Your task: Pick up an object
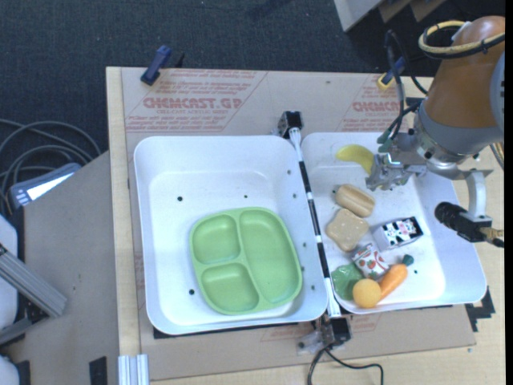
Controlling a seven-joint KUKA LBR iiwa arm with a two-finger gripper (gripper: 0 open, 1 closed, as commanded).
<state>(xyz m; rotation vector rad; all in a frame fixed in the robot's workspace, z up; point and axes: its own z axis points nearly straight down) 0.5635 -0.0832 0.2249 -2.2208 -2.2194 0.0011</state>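
Because no object sits between the fingers, the step in hand is judged to be the approach. The likeliest target, a bread roll (pixel 354 200), lies in the right bin (pixel 461 275), just left of and nearer than the gripper (pixel 388 172), which hovers near a banana (pixel 357 158) at the bin's far end. Whether the gripper is parted or closed cannot be told. A toast slice (pixel 346 230) touches the roll's near side; a small printed box (pixel 399 232), an orange (pixel 366 293) and a carrot (pixel 392 279) lie nearer still. The next move calls for a short shift left and a descent. Open room exists right of the roll; the centre divider lies close on its left. The left bin (pixel 160 183) holds a green divided tray (pixel 240 259).
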